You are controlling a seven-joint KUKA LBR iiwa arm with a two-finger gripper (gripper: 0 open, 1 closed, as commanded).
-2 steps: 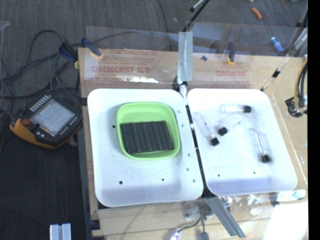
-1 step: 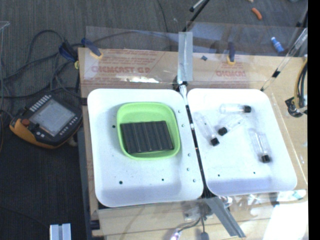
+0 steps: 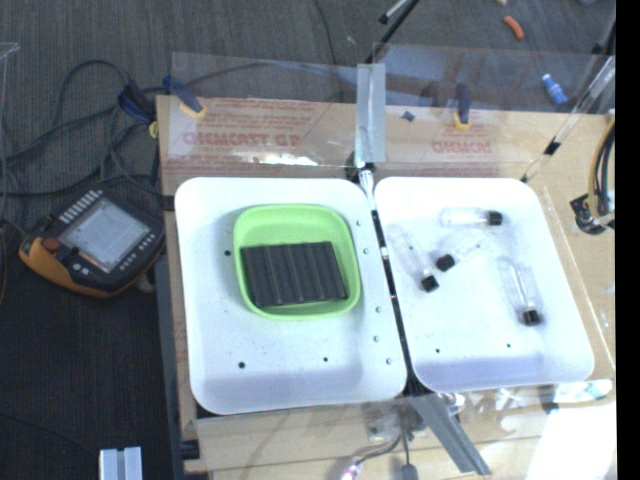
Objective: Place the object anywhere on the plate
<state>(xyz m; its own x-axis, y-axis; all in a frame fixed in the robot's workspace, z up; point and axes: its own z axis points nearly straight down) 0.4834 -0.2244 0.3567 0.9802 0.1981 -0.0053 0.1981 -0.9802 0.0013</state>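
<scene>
Left bin's (image 3: 215, 368) bare floor below plate (image 3: 245, 230)

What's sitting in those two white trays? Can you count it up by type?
Green plate: 1
Dark ribbed block on the plate: 1
Clear vials with black caps, right bin: 4
Total: 6

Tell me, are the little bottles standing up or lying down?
Lying down. Each clear bottle rests on its side in the right bin, black caps pointing sideways.
</scene>
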